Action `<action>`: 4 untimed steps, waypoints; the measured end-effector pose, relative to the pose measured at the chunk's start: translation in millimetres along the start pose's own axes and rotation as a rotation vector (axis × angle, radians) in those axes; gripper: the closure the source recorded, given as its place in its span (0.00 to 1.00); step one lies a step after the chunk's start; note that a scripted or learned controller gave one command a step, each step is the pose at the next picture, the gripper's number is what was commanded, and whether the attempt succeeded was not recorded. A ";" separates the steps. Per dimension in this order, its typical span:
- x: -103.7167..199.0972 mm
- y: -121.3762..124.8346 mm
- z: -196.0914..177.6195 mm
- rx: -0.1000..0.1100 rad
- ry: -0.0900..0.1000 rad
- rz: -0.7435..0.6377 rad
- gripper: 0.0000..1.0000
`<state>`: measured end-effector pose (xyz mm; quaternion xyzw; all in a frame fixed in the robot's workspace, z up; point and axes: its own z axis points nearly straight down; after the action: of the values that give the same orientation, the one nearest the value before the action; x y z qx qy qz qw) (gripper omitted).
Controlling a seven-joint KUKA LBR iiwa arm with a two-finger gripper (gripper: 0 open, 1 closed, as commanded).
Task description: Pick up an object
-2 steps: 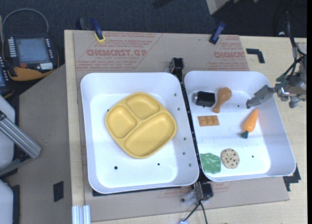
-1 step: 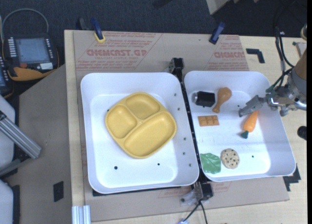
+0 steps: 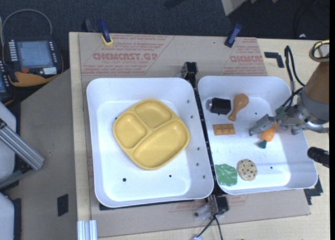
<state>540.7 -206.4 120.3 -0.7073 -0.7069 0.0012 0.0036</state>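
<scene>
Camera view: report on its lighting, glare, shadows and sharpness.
Camera view: lighting is even and bright; the white bins look washed out, near glare on their floors; shadows are soft and short, as under the yellow plate; the cookie and the carrot are fairly sharp, while the tool looks slightly soft; the dark floor at the top loses detail.

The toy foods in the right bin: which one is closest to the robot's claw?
The orange carrot, lying right at the gripper. The drumstick, waffle, cookie and green leaf all lie farther off.
</scene>
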 end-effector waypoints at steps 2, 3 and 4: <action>4.0 2.3 25.0 -0.008 0.001 -0.006 1.00; 1.9 3.6 -18.1 -0.012 -0.006 -0.001 1.00; 2.9 6.7 -61.6 -0.013 -0.007 -0.002 1.00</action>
<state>547.9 -203.7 181.9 -0.7065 -0.7077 -0.0011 -0.0033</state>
